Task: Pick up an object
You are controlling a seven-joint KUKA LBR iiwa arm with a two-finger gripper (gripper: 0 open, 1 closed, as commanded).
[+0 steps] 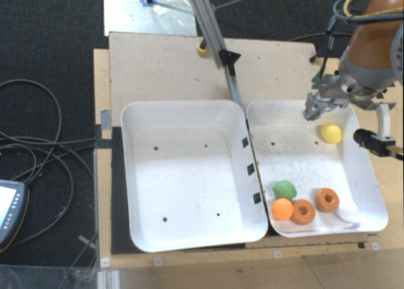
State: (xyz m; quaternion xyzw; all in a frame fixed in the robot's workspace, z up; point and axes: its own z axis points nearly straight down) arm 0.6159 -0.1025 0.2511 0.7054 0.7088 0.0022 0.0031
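Observation:
My gripper (313, 110) hangs over the far part of the right bin (372, 180), with nothing visible between its fingers. A yellow ball (331, 133) lies just below and to the right of it, apart from the fingers. Near the bin's front sit a green piece (285, 188), an orange ball (281, 209) and two orange rings (303, 211) (326, 199). A pale white piece (346, 220) lies at the front right corner.
The left bin (136, 174) stands beside the right one, a divider with black clips between them. A grey slanted pole (211, 26) crosses the bench behind the bins. Cables and a pendant lie on the floor at left.

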